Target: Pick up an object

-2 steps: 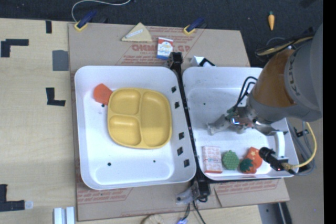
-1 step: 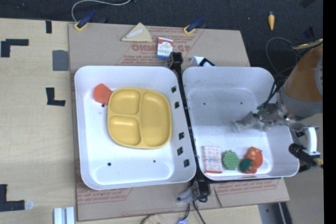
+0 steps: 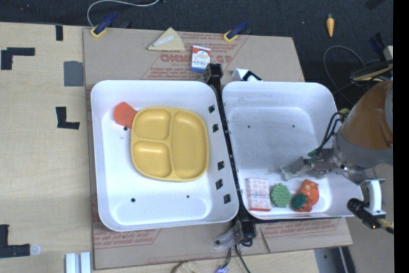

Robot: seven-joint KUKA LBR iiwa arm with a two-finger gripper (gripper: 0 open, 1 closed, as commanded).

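In the right bin, three small items lie along the near wall: a red-and-white packet, a green bumpy toy, and an orange-red toy with a green part. My gripper hangs low over the right bin's floor, just above and slightly behind the green toy and the orange-red toy, with nothing seen in it. The grey arm with its orange band comes in from the right. The left bin holds a yellow divided plate and a small orange piece by its far-left corner.
Behind the bins, on the cardboard sheet, lie a small red-white-blue box and a tan wedge. Blue clamps hold the sheet's far edge. A black divider runs between the bins.
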